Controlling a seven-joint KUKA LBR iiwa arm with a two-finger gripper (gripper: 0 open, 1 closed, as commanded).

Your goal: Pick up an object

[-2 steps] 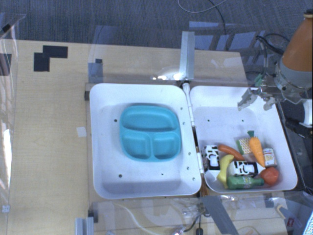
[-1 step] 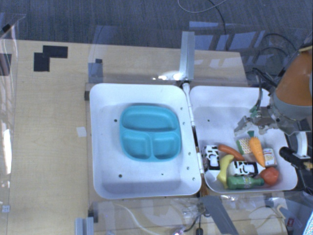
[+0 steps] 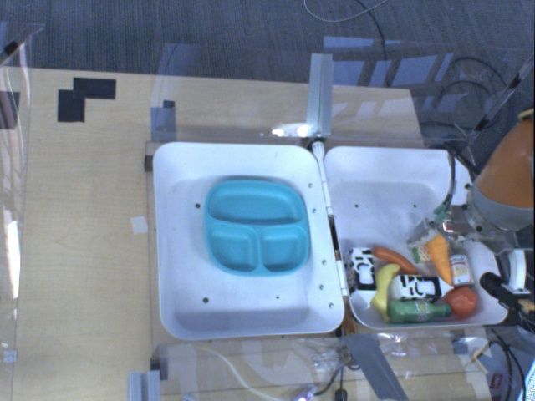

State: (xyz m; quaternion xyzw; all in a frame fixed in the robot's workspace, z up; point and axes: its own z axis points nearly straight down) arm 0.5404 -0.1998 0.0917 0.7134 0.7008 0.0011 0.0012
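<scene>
Gripper (image 3: 436, 226) hovers above the carrot (image 3: 440, 257), lined up for a grab; finger state, I cannot tell.

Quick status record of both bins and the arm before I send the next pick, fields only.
left bin: holds a blue divided plate, upright, near the middle
right bin: toys crowded in its near right corner
items seen: banana, green bottle, tomato, carrot, orange sausage
arm: over the right bin's right edge
gripper: near the carrot, jaws not readable
</scene>
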